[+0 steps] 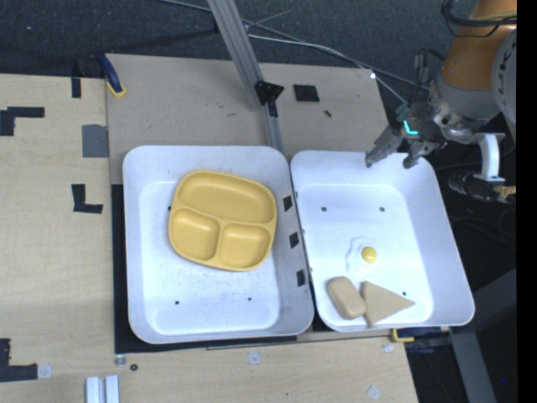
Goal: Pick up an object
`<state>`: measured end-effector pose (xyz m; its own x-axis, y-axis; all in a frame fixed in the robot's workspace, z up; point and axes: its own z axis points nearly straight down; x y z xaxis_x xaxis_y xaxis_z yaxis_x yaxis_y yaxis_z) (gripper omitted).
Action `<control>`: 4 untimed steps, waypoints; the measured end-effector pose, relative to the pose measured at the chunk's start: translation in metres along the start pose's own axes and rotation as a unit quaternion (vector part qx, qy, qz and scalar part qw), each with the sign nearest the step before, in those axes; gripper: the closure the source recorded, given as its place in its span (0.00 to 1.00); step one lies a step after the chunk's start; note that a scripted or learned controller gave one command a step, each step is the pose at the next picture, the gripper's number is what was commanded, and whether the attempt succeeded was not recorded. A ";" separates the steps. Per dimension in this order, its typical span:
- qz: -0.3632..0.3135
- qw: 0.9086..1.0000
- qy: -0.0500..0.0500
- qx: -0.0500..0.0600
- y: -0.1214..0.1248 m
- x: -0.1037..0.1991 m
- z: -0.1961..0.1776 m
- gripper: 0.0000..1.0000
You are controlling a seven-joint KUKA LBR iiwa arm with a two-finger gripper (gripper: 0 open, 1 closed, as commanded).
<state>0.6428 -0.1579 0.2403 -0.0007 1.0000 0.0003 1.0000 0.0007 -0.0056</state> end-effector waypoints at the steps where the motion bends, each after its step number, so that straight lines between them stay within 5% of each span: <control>1: 0.000 1.000 0.000 -0.002 0.001 0.000 -0.002 0.00; 4: -0.001 1.000 -0.001 -0.003 -0.001 0.016 0.157 0.00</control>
<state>0.6412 -0.1416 0.0835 -0.0022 1.0000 -0.0026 1.0000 0.0022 0.0007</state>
